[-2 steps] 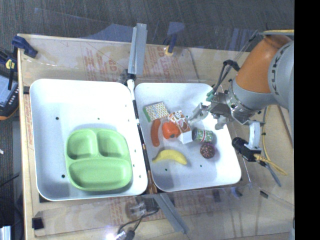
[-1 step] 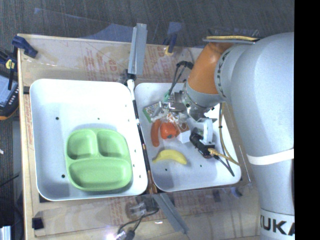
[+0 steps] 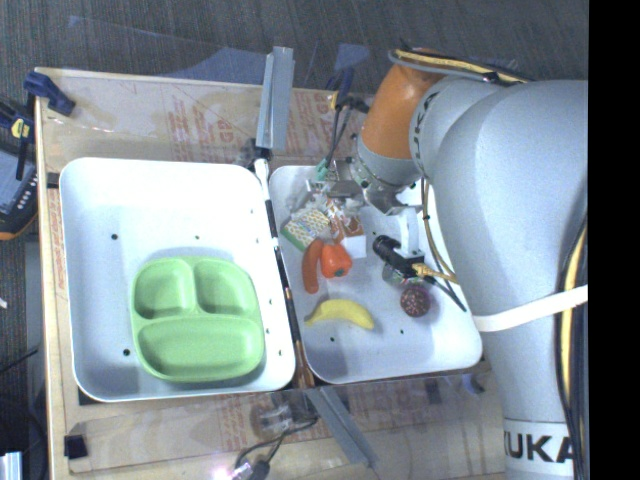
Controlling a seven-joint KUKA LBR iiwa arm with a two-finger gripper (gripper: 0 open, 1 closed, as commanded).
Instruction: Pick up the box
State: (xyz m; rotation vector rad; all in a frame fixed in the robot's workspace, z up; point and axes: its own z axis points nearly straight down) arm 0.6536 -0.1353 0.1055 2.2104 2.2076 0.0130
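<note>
A green divided tray (image 3: pixel 198 321) is seated in the left bin (image 3: pixel 90 198). In the right bin (image 3: pixel 455 346), the box (image 3: pixel 305 228) is located at 11 o'clock, just beside the gripper (image 3: pixel 340 203); a banana (image 3: pixel 341 314) is placed at 6 o'clock.

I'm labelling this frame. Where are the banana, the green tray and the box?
banana (image 3: pixel 341 314): camera view, middle of its curve.
green tray (image 3: pixel 198 318): camera view, central divider.
box (image 3: pixel 305 227): camera view, patterned top face.

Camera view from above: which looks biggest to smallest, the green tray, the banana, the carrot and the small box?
1. Green tray, by far.
2. Banana and carrot: too alike to rank.
3. Box: seems smallest, partly hidden by the gripper.
</note>
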